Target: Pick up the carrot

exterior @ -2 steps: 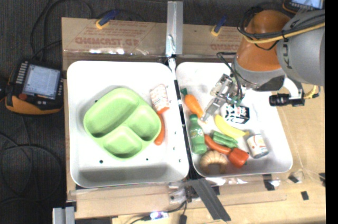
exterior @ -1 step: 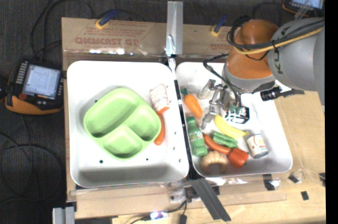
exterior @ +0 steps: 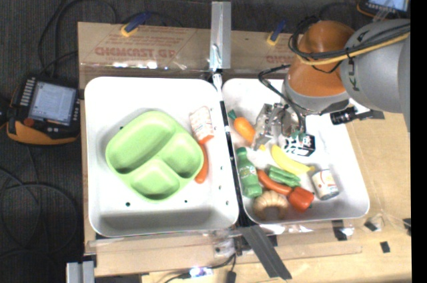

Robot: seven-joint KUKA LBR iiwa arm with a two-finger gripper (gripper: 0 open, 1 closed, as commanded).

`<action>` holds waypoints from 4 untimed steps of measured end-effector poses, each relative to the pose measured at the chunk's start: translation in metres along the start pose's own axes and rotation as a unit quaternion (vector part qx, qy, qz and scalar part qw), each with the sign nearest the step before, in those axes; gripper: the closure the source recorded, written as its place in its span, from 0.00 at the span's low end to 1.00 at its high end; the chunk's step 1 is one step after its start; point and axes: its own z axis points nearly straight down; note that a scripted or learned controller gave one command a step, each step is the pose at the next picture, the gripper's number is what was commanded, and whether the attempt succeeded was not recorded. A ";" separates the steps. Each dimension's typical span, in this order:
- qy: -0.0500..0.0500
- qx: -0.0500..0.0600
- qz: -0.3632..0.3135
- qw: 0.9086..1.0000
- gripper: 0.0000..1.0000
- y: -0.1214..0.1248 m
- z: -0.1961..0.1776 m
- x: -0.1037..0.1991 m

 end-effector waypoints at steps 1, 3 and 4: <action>0.006 0.001 -0.193 0.981 1.00 0.000 -0.020 -0.031; 0.008 0.003 0.077 0.997 1.00 0.003 -0.111 0.021; 0.009 0.004 0.138 0.990 1.00 -0.015 -0.104 0.071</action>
